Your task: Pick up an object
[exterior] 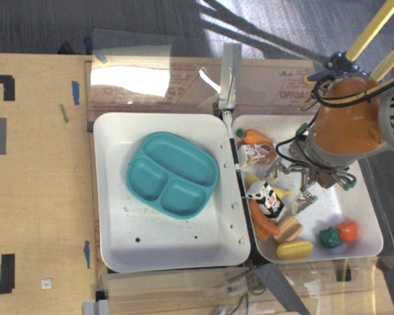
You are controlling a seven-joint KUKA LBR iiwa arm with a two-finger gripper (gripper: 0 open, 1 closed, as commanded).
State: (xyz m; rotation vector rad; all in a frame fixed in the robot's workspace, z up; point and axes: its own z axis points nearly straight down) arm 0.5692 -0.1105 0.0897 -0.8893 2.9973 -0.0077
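Over the right bin [371, 223], the hand [293, 184] hung above the toys, with its metal fingers [306, 195] spread apart and nothing between them. Just beside the fingertips lay a small black-and-white carton [269, 199], and near it an orange carrot [263, 220] and a tan block [289, 229]. A yellow piece [294, 249] rested by the near wall of this bin, and a green and red vegetable [337, 234] lay in its right corner. Another carrot [256, 137] and a white packet [254, 155] were at the far side. On the left bin [111, 235] lay a teal divided plate [173, 174]. Both bins stood on the counter [33, 176].
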